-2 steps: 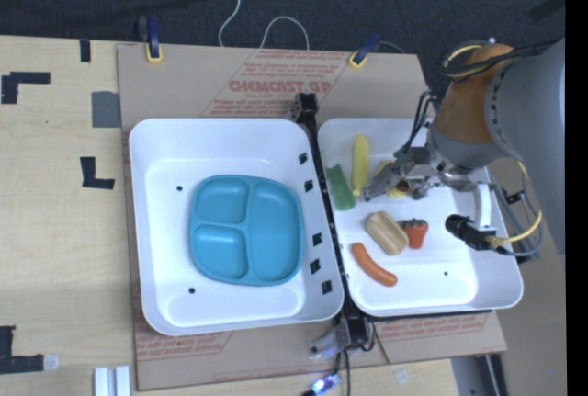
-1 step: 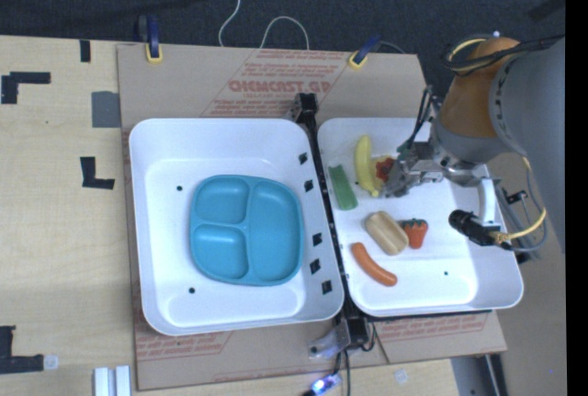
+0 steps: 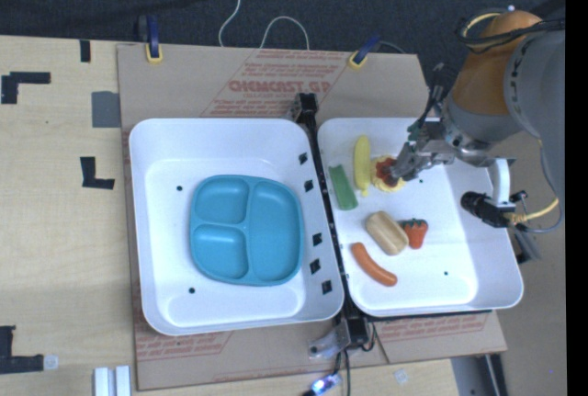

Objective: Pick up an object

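Observation:
The right bin (image 3: 478, 284) holds several toy foods. A yellow corn cob (image 3: 362, 161) lies upright beside a green pod (image 3: 344, 186). A tan bread roll (image 3: 387, 232) touches a small red and green vegetable (image 3: 416, 231), and an orange-red sausage (image 3: 373, 264) lies below them. A small red and yellow piece (image 3: 385, 174) sits right of the corn. My gripper (image 3: 404, 163) is low over the bin, its tip right at that red and yellow piece and partly hiding it. I cannot see whether it grips the piece.
The left bin (image 3: 152, 155) holds a blue divided plate (image 3: 245, 230). Black clips run along the wall between the bins (image 3: 317, 192). The arm's grey body and orange band (image 3: 491, 73) hang over the right bin's far right corner. A black cable fitting (image 3: 487, 206) overhangs the right rim.

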Motion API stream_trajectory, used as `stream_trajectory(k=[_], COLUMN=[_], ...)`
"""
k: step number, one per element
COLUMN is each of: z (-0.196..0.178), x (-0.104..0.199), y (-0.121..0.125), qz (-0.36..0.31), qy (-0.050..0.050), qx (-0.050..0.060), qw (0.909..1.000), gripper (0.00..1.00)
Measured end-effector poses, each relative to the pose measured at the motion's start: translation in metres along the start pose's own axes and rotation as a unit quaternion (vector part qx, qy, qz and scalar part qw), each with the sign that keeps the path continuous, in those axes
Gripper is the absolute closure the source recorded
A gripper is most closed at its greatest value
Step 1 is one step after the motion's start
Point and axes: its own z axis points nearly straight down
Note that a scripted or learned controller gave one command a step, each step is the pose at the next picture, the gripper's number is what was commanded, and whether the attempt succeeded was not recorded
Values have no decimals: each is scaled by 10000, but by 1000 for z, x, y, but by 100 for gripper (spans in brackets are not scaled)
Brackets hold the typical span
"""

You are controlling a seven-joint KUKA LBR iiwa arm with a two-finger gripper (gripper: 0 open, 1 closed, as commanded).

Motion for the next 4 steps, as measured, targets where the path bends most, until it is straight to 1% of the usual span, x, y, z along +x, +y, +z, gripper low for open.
stream_trajectory(k=[2,3,4], z=[-95,-86,-91], x=[-15,44,95], y=[7,-1,-18], qz=[0,-20,-20], qy=[-6,8,12], qx=[-9,22,25], qw=[10000,10000,10000], gripper=[100,100,100])
